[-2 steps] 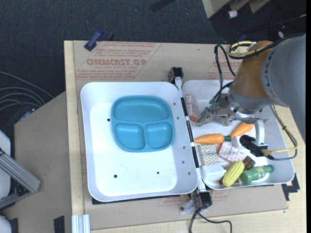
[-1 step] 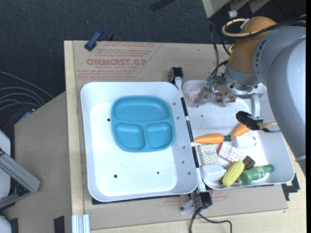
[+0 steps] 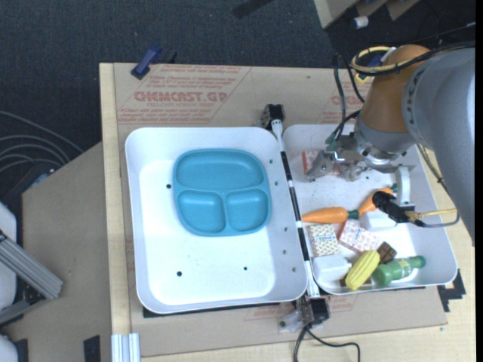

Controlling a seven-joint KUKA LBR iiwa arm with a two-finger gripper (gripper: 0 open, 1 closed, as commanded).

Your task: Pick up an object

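The gripper [image 3: 337,163] hangs low over the far end of the right bin [image 3: 438,236], near the wall it shares with the left bin; from above I cannot tell how it is set, and nothing is visibly held in it.

From the left: the left bin [image 3: 143,202] carries a blue divided plate [image 3: 222,190] in its far half, well apart from the arm. In the right bin, a small red-and-white packet [image 3: 309,159] lies just beside the gripper at the far left corner. Nearer along the shared wall lie a toy carrot [image 3: 326,216], a patterned packet [image 3: 323,238] and a white block [image 3: 329,265]. Towards the near edge a toy corn cob [image 3: 361,268] rests against a green bottle [image 3: 396,270].

The likeliest target is the red-and-white packet. It looks flat and sits tight in a corner, so a descent could catch the bin wall or slide over the packet and come up with nothing. The pieces at the near end are crowded and touching, so a grasp there might nudge neighbours or pinch two at once.
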